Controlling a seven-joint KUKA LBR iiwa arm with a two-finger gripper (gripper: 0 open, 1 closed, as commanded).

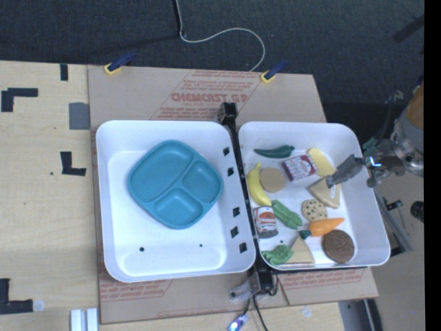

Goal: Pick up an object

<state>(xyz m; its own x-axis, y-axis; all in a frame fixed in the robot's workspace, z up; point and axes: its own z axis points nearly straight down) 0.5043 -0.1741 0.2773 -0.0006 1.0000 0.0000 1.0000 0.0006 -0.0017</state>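
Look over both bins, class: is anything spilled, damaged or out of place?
Nothing stands out. The blue plate lies flat in the left bin, and the toy foods, such as the banana and carrot, all sit inside the right bin.

The robot arm [413, 140] is mostly grey metal with a bit of orange showing at the top, little teal-green bits and a thin dark cable along its wrist, and a long, thin grey gripper [342, 173] at the end by the right bin's [375, 216] edge.
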